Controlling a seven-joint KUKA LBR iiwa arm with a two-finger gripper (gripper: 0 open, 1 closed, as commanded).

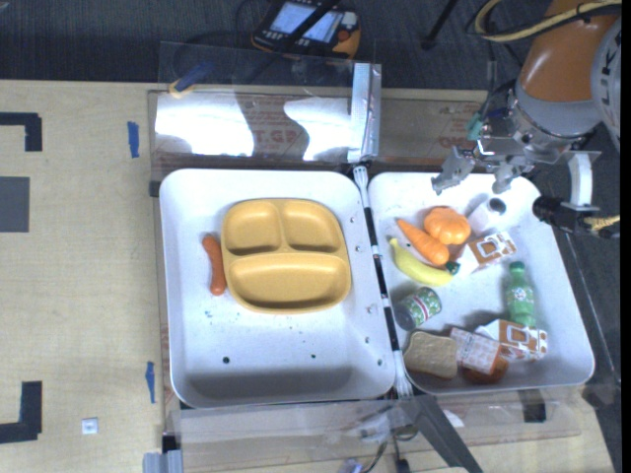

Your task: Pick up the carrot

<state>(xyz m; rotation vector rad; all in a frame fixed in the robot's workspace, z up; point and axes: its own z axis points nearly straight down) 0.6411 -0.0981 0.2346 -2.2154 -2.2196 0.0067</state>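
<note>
The carrot (422, 242) is orange and tapered. It lies slantwise in the right bin (572, 348), near that bin's left wall, its thick end against a round orange fruit (449, 225) and a yellow banana (418, 268) just below it. My gripper (479, 177) hangs over the bin's back edge, up and to the right of the carrot and apart from it. Its fingers are spread open with nothing between them.
The right bin also holds a small green can (422, 306), a green bottle (520, 295), a slice of bread (432, 355) and two cartons (490, 249) (505, 344). In the left bin (182, 343) sit a yellow divided plate (286, 254) and a sausage (215, 264).
</note>
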